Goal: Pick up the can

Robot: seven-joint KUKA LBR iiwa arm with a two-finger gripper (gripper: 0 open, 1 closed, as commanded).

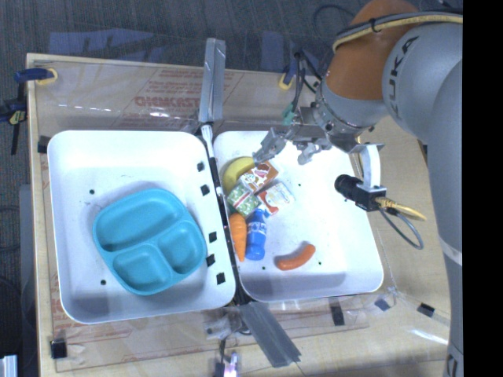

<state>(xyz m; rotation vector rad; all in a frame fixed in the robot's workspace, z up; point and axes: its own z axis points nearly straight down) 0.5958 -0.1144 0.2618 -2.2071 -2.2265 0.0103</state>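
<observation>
A blue cylinder (256, 238) with a white end, which looks like the can, lies in the right bin (346, 265) between a carrot (238, 236) and a sausage (295, 257). My gripper (287, 149) hangs over the bin's far part, above and to the right of the pile of items. Its fingers (270, 145) are spread open with nothing between them. The left finger is close to the top of a green and red carton (250, 188). The blue cylinder lies well below the gripper, towards the near side.
A yellow banana (234, 170) lies against the divider beside the carton, and a white and red packet (276, 199) lies to its right. The left bin (71, 163) holds a blue divided plate (148, 240). A black cable plug (355, 188) hangs off the wrist over the right bin.
</observation>
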